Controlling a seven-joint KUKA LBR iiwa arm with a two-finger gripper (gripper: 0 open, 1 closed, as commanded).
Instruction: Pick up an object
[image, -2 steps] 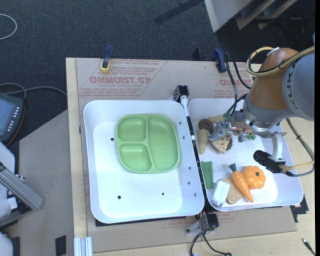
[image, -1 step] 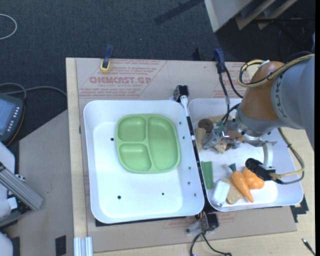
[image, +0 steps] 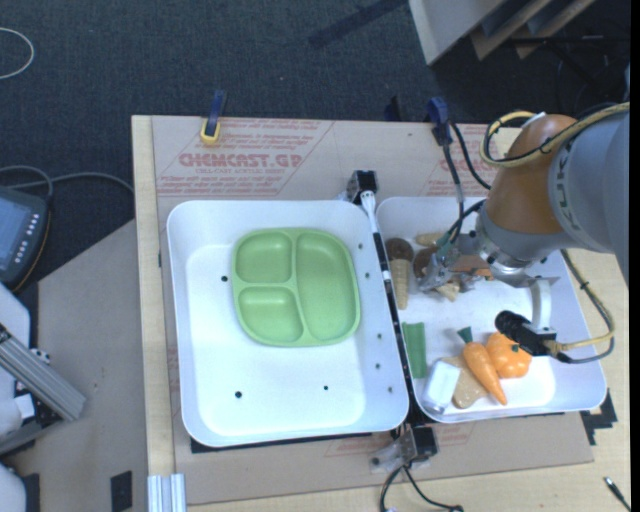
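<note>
Two shallow white bins side by side on a brown cardboard-covered bench (image: 250, 150).

In the left white bin (image: 200, 380), a light green plastic plate with three sections (image: 297, 286). Lying flat, toward the back of that bin.

Over the right white bin (image: 575, 390), a big grey arm with an orange band (image: 530, 190). Reaching in from the right and bent down over the back part of the bin. Gripper (image: 445, 272) low down there, right among some small brown and tan bits. Open or closed: cannot tell, too dark and crowded at that spot. Cannot tell either whether anything is being held.

Just left of the gripper, a small round brown thing (image: 400, 248), close to the bin's left wall. In front of that, a tan cone-shaped thing (image: 401, 285), lying along the same wall. Further to the front, a flat dark green stick (image: 415, 347), also beside the left wall.

At the front of the bin, a small white block (image: 441, 380) touching a tan bread-like piece (image: 466, 392). Next to these, a long orange toy carrot (image: 482, 372), tip pointing to the front. Touching the carrot, a chunky orange piece (image: 512, 360). All of these flat on the bin floor, well apart from the gripper.
</note>
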